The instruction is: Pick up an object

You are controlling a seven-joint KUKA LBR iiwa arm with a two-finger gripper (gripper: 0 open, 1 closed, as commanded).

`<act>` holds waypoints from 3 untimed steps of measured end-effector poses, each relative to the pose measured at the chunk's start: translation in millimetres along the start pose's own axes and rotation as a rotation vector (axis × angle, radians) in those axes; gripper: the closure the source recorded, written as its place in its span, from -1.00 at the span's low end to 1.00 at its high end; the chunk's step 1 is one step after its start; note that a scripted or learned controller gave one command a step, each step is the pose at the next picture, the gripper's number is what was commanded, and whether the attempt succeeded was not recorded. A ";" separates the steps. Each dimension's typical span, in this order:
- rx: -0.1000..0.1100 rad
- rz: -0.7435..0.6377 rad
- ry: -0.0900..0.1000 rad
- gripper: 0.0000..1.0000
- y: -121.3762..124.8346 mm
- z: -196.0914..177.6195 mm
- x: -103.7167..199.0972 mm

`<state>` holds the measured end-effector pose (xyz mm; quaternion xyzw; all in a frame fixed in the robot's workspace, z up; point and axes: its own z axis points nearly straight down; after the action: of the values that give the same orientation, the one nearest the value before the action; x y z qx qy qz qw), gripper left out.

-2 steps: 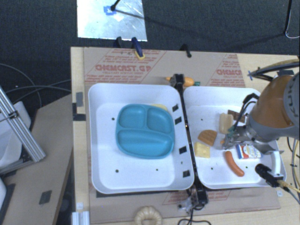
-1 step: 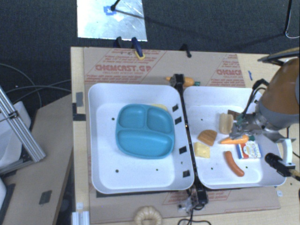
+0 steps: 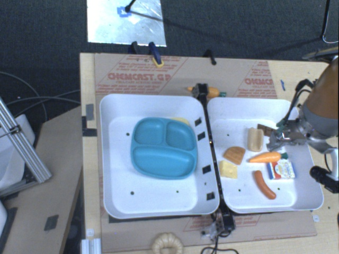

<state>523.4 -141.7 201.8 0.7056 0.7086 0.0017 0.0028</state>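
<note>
Two white bins are sitting side by side on the worktop (image 3: 296, 70), and the hand (image 3: 279, 137) is hovering in the right bin (image 3: 304, 194). How far it is opening cannot be told. A carrot (image 3: 265, 157) is lying just below it, a sausage (image 3: 264, 184) lower still. "CHEMCAST" is reading on the cardboard (image 3: 139, 76) beyond. A blue tray (image 3: 163, 147) is resting well left.

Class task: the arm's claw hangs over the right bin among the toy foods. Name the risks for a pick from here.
1. The claw sits right above the carrot, which lies close beside the small carton; closing could catch or push both.
2. The sausage, cheese wedge and bread pieces crowd the same bin, so a nudge may scatter neighbours.
</note>
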 end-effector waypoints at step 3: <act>0.005 -0.007 0.004 1.00 8.5 -17.1 108.5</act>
<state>531.3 -33.2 218.8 0.7032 0.7110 0.0015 -0.0004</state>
